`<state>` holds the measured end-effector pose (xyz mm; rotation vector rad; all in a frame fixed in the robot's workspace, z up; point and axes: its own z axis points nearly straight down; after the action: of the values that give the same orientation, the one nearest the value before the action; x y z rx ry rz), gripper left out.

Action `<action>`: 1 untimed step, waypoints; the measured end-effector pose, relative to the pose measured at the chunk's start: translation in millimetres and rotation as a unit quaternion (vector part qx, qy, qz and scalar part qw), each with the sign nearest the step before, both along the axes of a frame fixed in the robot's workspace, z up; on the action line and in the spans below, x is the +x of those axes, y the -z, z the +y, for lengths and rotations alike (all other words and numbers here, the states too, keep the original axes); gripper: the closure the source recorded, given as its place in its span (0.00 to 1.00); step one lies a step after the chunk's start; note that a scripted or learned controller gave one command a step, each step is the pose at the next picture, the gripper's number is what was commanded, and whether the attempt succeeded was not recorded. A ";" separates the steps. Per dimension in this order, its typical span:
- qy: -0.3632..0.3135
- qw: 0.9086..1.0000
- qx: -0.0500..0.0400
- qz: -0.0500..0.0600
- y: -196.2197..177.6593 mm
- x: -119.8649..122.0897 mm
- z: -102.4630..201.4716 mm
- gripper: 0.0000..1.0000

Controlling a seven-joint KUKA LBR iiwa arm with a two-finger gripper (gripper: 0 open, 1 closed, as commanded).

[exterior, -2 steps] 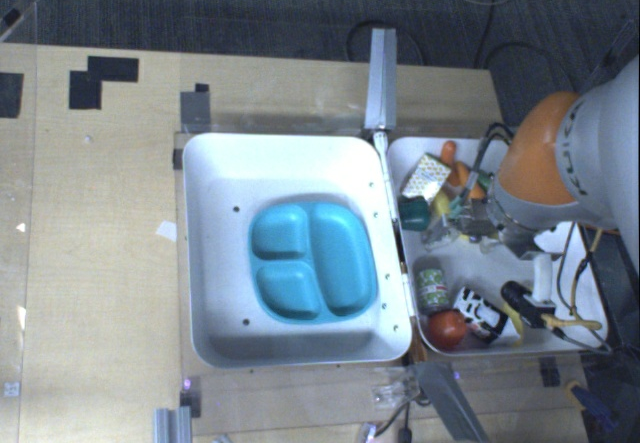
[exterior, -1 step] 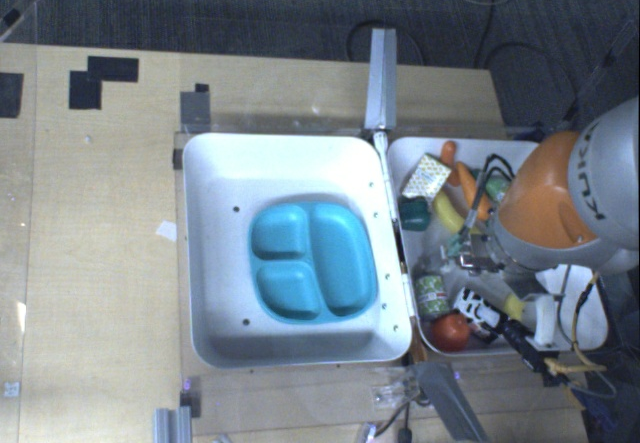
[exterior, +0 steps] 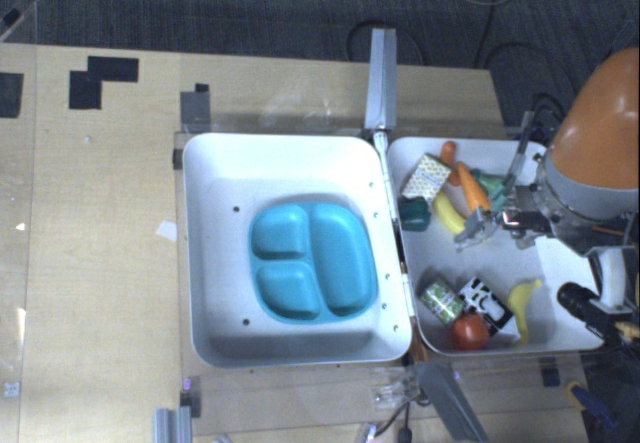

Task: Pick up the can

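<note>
Camera view, obs 1:
— Left to right pls. What's on the bench?
— L bin (exterior: 200, 231): white, shallow, holds a blue divided tray (exterior: 312, 261) w/ three compartments, nothing else seen in it. Metal post (exterior: 381, 81) stands at the seam btwn bins.
— R bin?
— R bin (exterior: 560, 336) is cluttered. Near its left wall: dark green block (exterior: 415, 214), patterned packet (exterior: 426, 177) above it. Orange carrot (exterior: 467, 187) and a yellow piece (exterior: 449, 215) just beside.
— The can?
— Can (exterior: 440, 300) lies on its side, front-left part of R bin, greenish label. Touching or nearly touching a black/white item (exterior: 484, 299); red tomato (exterior: 469, 332) just below. Banana (exterior: 522, 299) to the right.
— Claw?
— Gripper (exterior: 478, 227) hovers over R bin's middle, above and apart from the can. Fingers look slightly parted, nothing btwn them.
</note>
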<state>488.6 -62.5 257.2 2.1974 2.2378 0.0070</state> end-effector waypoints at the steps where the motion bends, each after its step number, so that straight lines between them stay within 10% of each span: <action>1: -0.137 0.991 0.000 0.002 156.8 -0.9 -52.9 0.00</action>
<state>487.8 -115.4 100.4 1.8711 2.5197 0.0037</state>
